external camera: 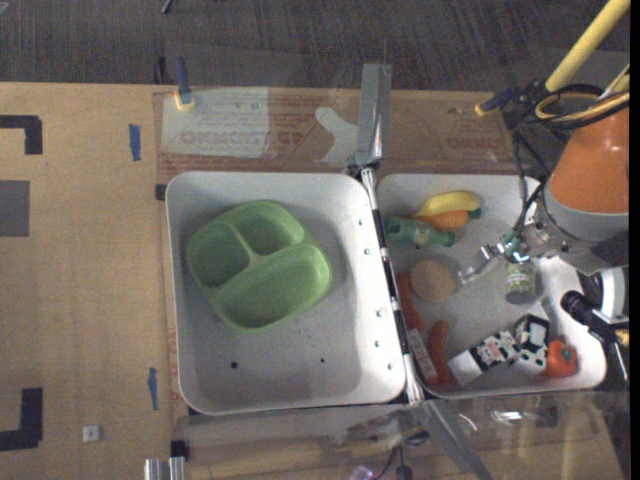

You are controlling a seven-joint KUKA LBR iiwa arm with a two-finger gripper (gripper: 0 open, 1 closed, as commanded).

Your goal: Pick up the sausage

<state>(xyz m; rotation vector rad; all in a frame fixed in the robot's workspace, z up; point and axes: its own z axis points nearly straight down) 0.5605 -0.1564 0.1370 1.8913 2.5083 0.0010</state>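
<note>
The sausage [438, 340] lies low in the right bin [590, 376], near that bin's left wall, with a second reddish link [404, 302] hard against the wall above it. A tan ball [432, 279] sits just above, a cow-print carton [487, 354] just to the right. Bare floor opens mid-bin. The gripper [483, 260] hovers right of the ball, jaws parted around nothing. The left bin [290, 373] bears a green divided plate [257, 263]. Print on the card above is too faint to read
</note>
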